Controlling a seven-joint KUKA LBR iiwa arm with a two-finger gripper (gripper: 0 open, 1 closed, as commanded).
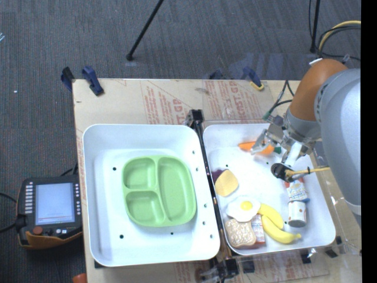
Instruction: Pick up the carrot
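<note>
The carrot [248, 146] is a small orange piece lying near the back of the right bin [327, 217]. Only its left tip and a bit of orange further right are visible. My gripper [263, 144] hangs directly over the carrot's middle and hides it. From this angle I cannot make out whether the gripper touches the carrot or is just above it.
The right bin also holds a yellow slice [226, 183], a purple piece [217, 174], a fried egg [243, 207], a banana [274, 221], a cracker [240, 232] and a small bottle [297, 203]. A green divided plate [159, 190] sits in the left bin [97, 158].
</note>
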